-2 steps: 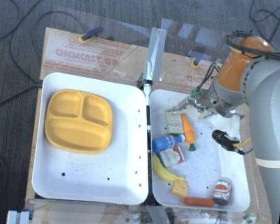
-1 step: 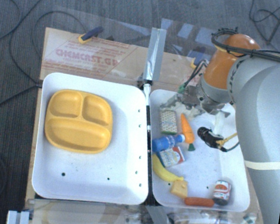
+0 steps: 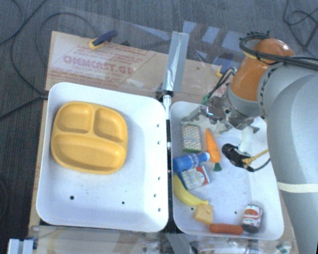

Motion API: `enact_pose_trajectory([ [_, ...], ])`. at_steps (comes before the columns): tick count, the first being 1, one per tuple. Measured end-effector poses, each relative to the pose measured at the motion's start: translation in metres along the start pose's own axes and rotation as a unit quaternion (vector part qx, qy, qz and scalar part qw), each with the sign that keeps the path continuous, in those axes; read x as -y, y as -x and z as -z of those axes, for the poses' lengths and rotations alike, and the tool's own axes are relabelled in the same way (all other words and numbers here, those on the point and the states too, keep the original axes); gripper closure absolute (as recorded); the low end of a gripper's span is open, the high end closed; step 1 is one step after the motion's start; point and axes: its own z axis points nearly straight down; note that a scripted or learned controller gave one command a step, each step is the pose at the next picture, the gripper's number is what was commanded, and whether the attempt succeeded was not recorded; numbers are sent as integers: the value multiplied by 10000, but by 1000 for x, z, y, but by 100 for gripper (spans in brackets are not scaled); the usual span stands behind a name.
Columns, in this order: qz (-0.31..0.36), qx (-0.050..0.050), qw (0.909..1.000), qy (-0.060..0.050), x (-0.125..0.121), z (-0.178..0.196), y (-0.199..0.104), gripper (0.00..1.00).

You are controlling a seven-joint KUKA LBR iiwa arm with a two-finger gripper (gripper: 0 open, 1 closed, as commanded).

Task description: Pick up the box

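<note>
We count two white bins (image 3: pixel 134 209), one yellow tray (image 3: pixel 90 137), one box (image 3: pixel 191 137), one carrot (image 3: pixel 213 146), one bottle (image 3: pixel 190 160), one banana (image 3: pixel 187 195), one can (image 3: pixel 252 217), one gripper (image 3: pixel 214 119).

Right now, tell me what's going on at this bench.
A grey robot arm with an orange band reaches into the right bin from the right. Its gripper hangs at the bin's far end, just above a small box beside a carrot; nothing is seen between its fingers. Nearer lie a blue bottle, a banana, a cheese wedge, a sausage and a small can. The left bin holds a yellow divided plate.
</note>
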Motion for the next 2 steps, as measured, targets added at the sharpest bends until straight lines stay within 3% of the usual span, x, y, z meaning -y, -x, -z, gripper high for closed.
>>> enact_pose_trajectory([
  [1,11,14,10000,35,-2,13,0,100],
  [2,8,20,10000,27,-2,13,1,0],
])
